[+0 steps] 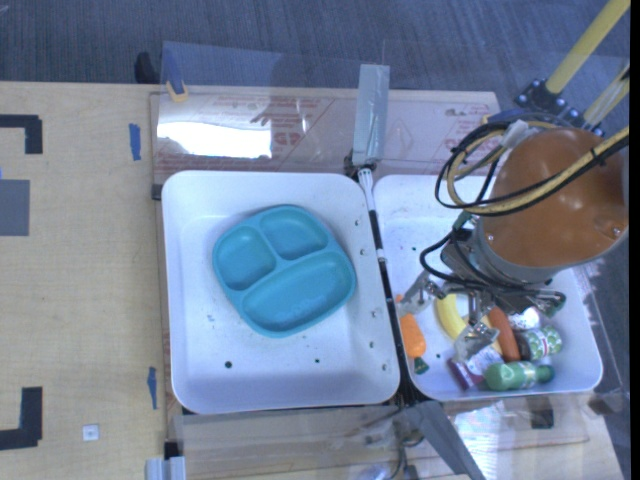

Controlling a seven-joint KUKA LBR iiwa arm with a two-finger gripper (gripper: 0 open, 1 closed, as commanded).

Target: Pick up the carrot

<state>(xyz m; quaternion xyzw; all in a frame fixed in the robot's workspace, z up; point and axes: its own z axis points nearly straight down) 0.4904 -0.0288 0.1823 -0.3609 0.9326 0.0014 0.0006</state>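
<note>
The carrot [412, 335] lies unlifted against the left wall of the right bin [590, 368], apart from the gripper [480, 320], which hangs over the neighbouring clutter in a state I cannot tell, so the whole pick seems left to do.

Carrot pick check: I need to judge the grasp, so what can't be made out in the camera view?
- Gripper: jaws' opening hidden under the arm's orange band.
- Carrot: its far tip blurs against the right bin wall.
- Items beside the green bottle: too small to name.
</note>
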